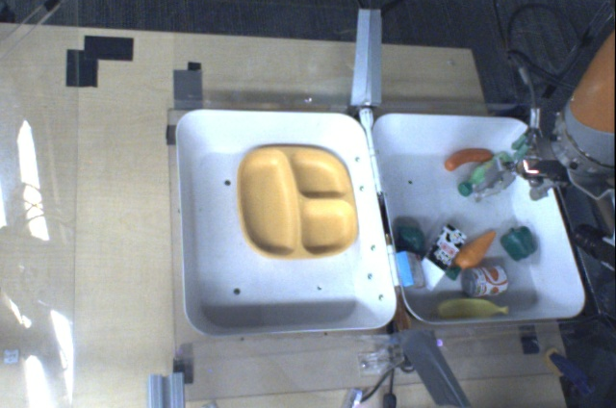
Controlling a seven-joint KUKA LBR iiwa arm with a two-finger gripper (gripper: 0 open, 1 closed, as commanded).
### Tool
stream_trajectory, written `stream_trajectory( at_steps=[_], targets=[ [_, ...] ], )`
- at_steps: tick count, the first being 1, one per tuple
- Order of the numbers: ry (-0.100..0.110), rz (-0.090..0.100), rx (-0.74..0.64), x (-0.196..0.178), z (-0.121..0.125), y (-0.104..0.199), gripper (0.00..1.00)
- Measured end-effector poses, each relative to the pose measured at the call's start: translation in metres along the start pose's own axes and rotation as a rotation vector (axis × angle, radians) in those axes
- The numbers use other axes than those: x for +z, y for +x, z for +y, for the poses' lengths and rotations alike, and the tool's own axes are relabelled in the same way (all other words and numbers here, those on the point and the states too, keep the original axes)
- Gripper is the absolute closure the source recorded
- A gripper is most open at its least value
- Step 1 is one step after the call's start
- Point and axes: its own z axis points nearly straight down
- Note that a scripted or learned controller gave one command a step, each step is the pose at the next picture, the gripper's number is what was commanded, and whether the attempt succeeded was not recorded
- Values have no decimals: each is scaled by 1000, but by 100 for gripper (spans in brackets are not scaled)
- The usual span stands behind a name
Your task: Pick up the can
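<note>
Nearest the bottom edge of the right bin (553, 295) we see a yellow banana (472, 308) lying flat along the front wall, and just behind it the can (486, 280), small, white and red, resting on the bin floor and touching nothing of the arm. Next to the can sits an orange carrot (475, 249), tilted, with a black-and-white patterned box (446, 244) to its left and a blue and white item (405, 268) against the dividing wall. A dark green round object (410, 234) lies beside that, and another green piece (518, 242) lies toward the right wall. In the left bin (202, 300) we find a yellow compartment tray (295, 201) near the middle. Farther back in the right bin lies an orange-red sausage-like toy (469, 158). The gripper (500, 173) hangs over that far part, well apart from the can; we cannot tell how it is set, since a greenish thing blurs into it.
</note>
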Motion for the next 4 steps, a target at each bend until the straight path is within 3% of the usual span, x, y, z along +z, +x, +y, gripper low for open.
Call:
stream_trajectory(
  at_steps=[1, 2, 3, 4],
  targets=[
    [2, 1, 30, 54, 12, 72, 0],
    [-3, 0, 54, 55, 21, 41, 0],
    [-2, 0, 141, 143, -16, 35, 0],
    [-8, 0, 139, 132, -14, 35, 100]
  ],
)
